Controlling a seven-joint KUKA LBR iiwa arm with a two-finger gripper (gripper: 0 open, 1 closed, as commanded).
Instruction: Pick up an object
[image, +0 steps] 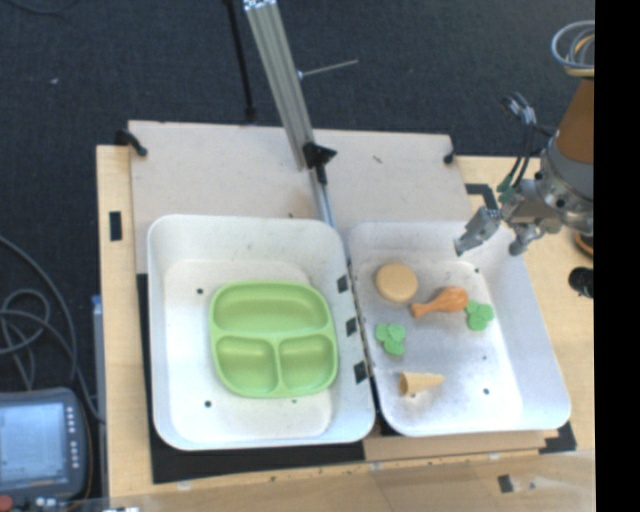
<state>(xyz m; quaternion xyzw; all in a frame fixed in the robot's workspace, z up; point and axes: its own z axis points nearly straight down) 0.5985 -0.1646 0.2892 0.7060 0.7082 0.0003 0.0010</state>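
My gripper (497, 237) hangs over the far right corner of the right bin (530, 375), its two fingers spread apart with nothing between them. Below and to its left lie a round tan cookie (396, 282), an orange chicken drumstick (442, 302), a green broccoli piece (479, 316) beside the drumstick's thick end, a second green broccoli piece (390, 338) and a small ice cream cone (419, 382). All of these rest on the bin floor, apart from the gripper.
The left bin (175, 330) holds a light green divided plate (272, 337). A slanted metal pole (290, 95) rises from between the bins at the back. Cables and a small screen (35, 440) sit off the bench at left.
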